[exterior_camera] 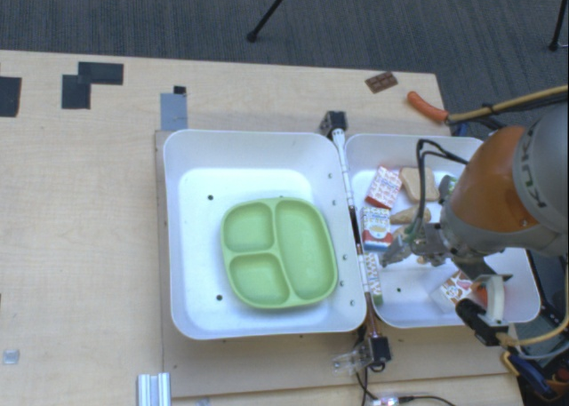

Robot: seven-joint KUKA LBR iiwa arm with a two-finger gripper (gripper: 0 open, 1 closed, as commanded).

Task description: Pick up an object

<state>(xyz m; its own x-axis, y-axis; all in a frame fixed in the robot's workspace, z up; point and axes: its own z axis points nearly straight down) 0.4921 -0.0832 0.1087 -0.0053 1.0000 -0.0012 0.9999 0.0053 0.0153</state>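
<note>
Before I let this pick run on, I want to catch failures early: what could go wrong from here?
1. The claw sits low in the right bin among crowded small packages; it may close on two items, or on none.
2. It works close to the wall between the bins, so it could bump the wall.
3. The arm covers part of the bin, so a slipped grasp might go unnoticed.
</note>
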